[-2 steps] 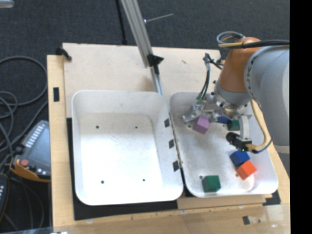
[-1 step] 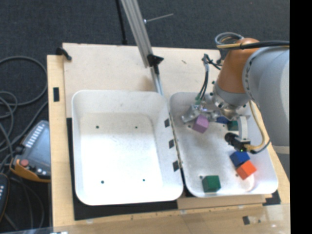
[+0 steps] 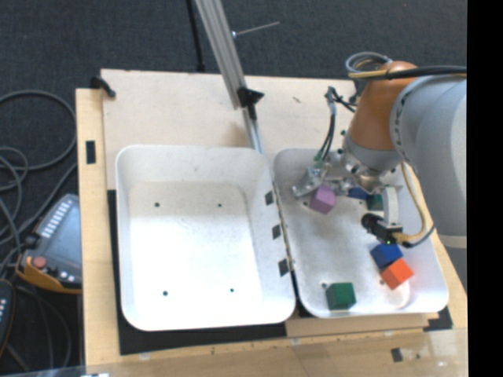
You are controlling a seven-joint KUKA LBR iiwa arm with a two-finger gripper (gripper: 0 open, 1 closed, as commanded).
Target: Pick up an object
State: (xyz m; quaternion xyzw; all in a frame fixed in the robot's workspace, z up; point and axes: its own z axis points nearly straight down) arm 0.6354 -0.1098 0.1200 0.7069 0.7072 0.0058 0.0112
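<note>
From above and at a slant, the tan wooden surface [image 3: 173, 108] carries two shallow white plastic bins side by side; the left-hand bin [image 3: 196, 234] sits beside the right-hand bin [image 3: 314, 289], their rims touching down the middle. The grey arm with its orange band [image 3: 377, 104] reaches in from the right and bends down over the far part of the right-hand bin; its gripper [image 3: 318, 188] hangs there with a small purple cube-shaped block [image 3: 322, 201] directly at its tip; the block looks tucked under the metal fingers [image 3: 305, 187], but whether they are pinching it or merely resting over it I cannot tell. Nearer the front of that bin lies a dark green cube [image 3: 340, 294]; toward its right corner a blue cube [image 3: 386, 254] sits touching an orange cube [image 3: 397, 273]. A slanted aluminium rail [image 3: 224, 42] rises from the back of the surface; black cables [image 3: 23, 155] coil on the dark carpet at left, near a handheld control pendant [image 3: 55, 242].
</note>
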